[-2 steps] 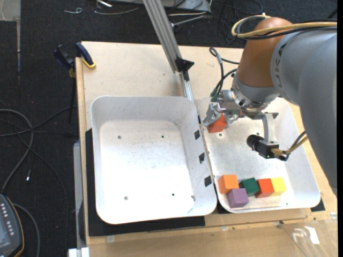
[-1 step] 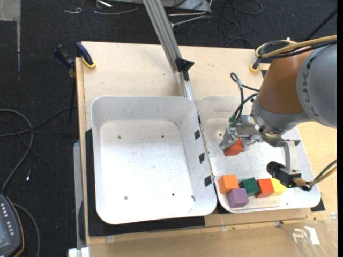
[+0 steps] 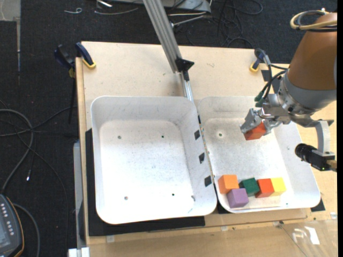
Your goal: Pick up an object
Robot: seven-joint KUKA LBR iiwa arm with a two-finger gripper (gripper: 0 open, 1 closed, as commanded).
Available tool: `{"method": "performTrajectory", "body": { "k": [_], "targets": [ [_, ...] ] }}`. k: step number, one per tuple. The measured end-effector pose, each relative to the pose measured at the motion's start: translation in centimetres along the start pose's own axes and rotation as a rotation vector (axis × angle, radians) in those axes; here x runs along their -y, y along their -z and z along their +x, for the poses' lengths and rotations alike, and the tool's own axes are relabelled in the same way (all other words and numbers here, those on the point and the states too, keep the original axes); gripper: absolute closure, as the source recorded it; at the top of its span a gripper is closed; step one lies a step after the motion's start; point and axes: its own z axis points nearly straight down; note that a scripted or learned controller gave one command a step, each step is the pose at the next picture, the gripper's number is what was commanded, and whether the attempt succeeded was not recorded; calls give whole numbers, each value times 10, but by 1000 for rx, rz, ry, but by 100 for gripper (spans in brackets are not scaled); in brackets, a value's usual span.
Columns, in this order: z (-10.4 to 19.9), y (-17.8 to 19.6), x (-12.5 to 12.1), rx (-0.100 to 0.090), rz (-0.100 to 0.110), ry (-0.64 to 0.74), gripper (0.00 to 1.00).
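A pale wooden surface (image 3: pixel 139 68) sits on a dark floor strewn with black cables, with clamps at its far corners and a slanted metal rail (image 3: pixel 163 28) running down toward the seam between two shallow white bins. The left bin (image 3: pixel 107 111) and the right bin (image 3: pixel 308 194) lie side by side, edges touching.

Along the near edge of the right bin sits a cluster of blocks: an orange block (image 3: pixel 228 182), a green block (image 3: pixel 249 186), a red-orange block (image 3: pixel 265 187) and a yellow block (image 3: pixel 278 185) in a row, with a purple block (image 3: pixel 238 197) just in front of the orange and green ones.

A red block (image 3: pixel 255 131) is clamped between the fingers of the claw (image 3: pixel 253 125), over the far middle of the right bin. It is roughly cubic with no clear long axis, and sits tilted, one corner lowest.

The arm (image 3: pixel 313 63) enters from the right, its orange band uppermost, the wrist angled down and to the left toward the bin.
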Motion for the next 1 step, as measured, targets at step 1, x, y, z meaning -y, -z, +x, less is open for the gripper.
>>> {"method": "performTrajectory", "body": {
  "k": [1],
  "targets": [
    [64, 7, -10, -4, 7, 11, 100]
  ]
}}
